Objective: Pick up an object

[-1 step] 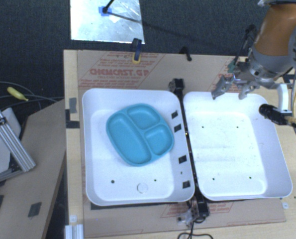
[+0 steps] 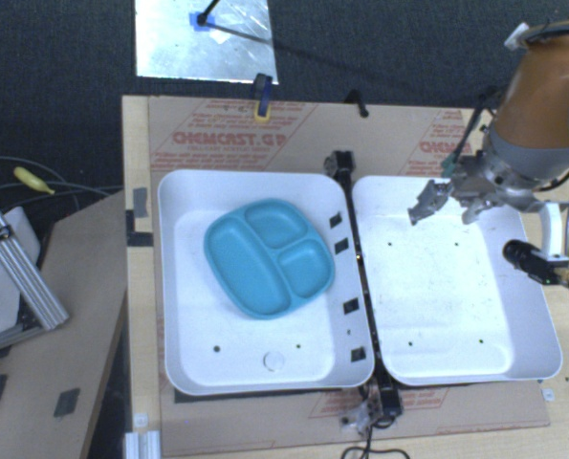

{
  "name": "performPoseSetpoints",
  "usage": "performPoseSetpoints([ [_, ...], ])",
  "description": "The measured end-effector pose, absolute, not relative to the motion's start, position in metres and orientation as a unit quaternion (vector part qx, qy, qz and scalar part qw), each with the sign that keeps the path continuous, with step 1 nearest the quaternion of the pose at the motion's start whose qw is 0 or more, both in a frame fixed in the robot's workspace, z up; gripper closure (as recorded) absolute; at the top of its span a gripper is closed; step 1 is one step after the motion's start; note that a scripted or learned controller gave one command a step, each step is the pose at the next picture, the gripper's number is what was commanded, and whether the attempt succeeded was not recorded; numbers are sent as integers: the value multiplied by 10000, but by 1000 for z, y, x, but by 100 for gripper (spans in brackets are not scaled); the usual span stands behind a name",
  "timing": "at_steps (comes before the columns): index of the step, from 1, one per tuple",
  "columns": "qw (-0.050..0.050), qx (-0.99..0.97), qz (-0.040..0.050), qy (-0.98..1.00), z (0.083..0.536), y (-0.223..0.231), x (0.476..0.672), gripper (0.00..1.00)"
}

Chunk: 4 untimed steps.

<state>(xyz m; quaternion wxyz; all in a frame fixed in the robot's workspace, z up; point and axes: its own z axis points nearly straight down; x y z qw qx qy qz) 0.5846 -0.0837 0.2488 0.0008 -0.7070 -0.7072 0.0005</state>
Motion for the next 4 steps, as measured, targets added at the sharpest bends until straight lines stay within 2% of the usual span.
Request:
performPoseSetpoints([
  [1,-9,-7053,-18,-7089,293,-60,520,0],
  [2,20,-7026,-1,-7116,246,45,497,0],
  [3,-55,-7040,-91,-7102,411,65,488,0],
  [4,-22,-7036,-30,-7106,413,64,488,100],
])
